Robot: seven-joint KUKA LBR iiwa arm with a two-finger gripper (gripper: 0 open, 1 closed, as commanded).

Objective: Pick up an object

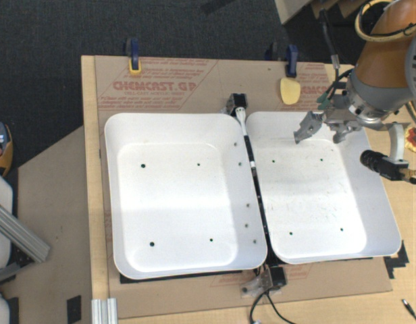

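Camera view shows you the jaws [323, 129] spread and holding nothing, poised over the right bin's [370, 245] far edge. You are at the approach step. Both bins look bare; a yellow object [290, 90] lies on the surface beyond, so you must reach there.

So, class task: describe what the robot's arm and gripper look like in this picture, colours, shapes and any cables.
The arm is rounded, with an orange section above a grey wrist ring. Thin dark and green cables run beside the wrist. The gripper is metallic grey, with two fingers ending in slim, angled tips. A yellowish loop of cable or hose shows near the top of the arm.
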